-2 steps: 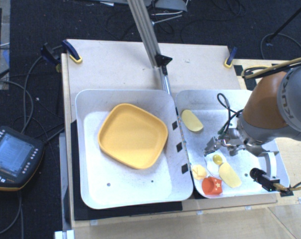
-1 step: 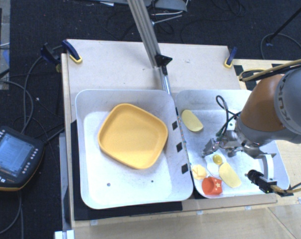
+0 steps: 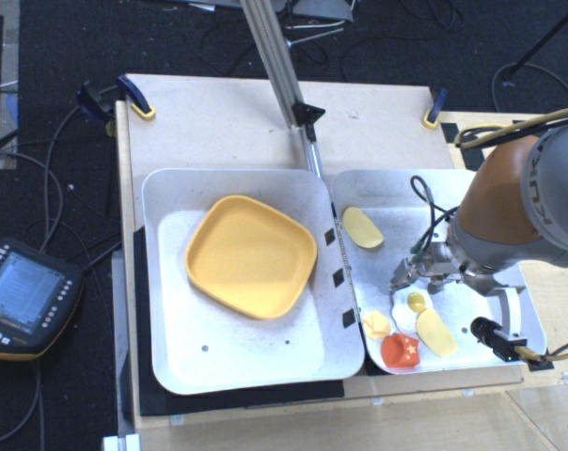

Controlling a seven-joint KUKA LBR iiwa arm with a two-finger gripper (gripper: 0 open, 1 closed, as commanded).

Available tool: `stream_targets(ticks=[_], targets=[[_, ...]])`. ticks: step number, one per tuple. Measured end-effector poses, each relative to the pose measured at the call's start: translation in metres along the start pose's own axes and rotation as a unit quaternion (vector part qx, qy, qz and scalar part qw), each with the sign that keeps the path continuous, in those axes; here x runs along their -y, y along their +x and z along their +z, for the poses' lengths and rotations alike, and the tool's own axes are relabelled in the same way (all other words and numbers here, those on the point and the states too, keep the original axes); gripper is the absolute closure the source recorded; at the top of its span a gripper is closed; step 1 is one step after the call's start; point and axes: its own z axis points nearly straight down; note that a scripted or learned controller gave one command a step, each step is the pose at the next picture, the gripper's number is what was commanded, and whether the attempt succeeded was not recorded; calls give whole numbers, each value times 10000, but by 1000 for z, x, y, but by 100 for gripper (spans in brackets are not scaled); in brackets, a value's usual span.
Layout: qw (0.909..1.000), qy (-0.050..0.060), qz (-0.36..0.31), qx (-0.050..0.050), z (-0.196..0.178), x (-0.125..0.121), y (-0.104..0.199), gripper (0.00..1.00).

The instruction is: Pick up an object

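Observation:
My gripper [image 3: 414, 277] hangs low in the right bin [image 3: 387, 195], just above a fried-egg toy [image 3: 414, 306] with a white rim and yellow yolk. Its dark fingers point down and left. Close by lie a yellow wedge [image 3: 436, 333], a red tomato-like piece [image 3: 399, 349] and a small pale yellow piece [image 3: 375, 324]. A yellow oval slice [image 3: 363, 227] rests further back in the same bin. Nothing shows between the fingers.
A large yellow square plate [image 3: 251, 255] lies in the left bin [image 3: 171, 346]. A metal pole [image 3: 276, 50] slants over the bench behind the bins. The arm's orange and grey body [image 3: 510, 205] covers the right bin's far right part.

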Motion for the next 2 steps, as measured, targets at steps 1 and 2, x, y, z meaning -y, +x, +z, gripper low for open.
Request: stream_targets(ticks=[1,2], targets=[[10000,-20,1,6,-58,4,-7,100],[10000,-19,-8,4,-109,-5,-1,100]])
